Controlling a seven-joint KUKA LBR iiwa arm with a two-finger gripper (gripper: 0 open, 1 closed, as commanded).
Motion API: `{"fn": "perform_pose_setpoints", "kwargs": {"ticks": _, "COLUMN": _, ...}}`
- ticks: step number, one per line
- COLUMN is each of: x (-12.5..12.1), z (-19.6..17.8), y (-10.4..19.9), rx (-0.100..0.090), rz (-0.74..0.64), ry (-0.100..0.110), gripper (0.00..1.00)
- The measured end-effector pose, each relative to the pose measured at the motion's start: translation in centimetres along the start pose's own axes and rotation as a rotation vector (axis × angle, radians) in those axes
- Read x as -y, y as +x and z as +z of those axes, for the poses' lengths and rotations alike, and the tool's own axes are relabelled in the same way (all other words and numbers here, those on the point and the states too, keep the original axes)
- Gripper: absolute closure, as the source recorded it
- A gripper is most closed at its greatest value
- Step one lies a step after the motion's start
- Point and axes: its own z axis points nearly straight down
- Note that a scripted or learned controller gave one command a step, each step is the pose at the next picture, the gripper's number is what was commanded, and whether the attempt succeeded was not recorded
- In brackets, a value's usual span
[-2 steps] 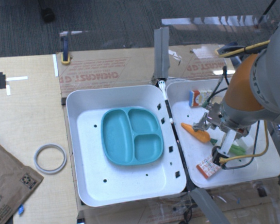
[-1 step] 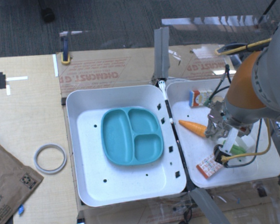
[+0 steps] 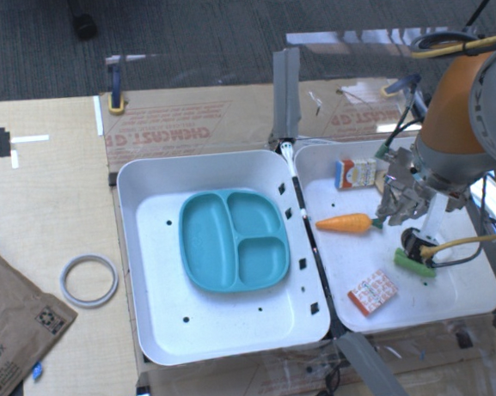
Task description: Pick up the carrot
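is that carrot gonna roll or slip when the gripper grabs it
The carrot lies on its side on the right bin's floor, round and tapered, so a nudge would likely roll it in a curve. Its smooth, plastic-looking skin may slip between fingers. It looks stiff and probably light. The gripper sits at its thick end.

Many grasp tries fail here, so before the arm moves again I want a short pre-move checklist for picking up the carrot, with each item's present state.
1. Carrot in view, lying in the right bin: ok.
2. Gripper close to the carrot's green end: ok.
3. Carrot between the fingers: cannot tell.
4. Carrot top free of other things: ok.
5. Neighbours apart from the carrot, namely the small box behind it and the red packet in front: ok.
6. Carrot lifted off the bin floor: not ok.
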Motion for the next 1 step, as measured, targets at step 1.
{"fn": "perform_pose_setpoints", "kwargs": {"ticks": 1, "x": 0.0, "z": 0.0, "y": 0.0, "rx": 0.0, "rz": 0.0, "ry": 0.0, "gripper": 0.0}}
